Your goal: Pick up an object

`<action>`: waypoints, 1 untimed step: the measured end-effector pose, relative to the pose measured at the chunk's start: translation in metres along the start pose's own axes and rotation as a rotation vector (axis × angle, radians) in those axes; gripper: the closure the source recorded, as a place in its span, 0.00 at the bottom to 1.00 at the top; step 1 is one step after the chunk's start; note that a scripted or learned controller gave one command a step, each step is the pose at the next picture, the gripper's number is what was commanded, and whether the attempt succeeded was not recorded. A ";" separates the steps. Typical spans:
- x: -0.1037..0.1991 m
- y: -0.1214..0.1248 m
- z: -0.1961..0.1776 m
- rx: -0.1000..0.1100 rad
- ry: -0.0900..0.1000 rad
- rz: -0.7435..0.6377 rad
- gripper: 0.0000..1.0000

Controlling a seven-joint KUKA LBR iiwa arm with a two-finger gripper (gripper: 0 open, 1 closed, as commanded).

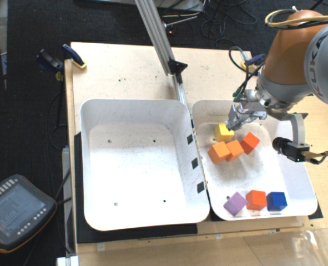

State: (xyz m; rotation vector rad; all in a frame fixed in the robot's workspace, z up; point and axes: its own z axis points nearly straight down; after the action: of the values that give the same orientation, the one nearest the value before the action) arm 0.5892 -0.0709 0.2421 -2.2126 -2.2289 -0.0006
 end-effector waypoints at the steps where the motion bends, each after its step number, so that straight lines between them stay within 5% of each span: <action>1: 0.058 0.011 -0.007 -0.003 0.001 -0.002 1.00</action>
State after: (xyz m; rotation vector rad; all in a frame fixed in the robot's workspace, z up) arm 0.5997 -0.0129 0.2491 -2.2118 -2.2319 -0.0050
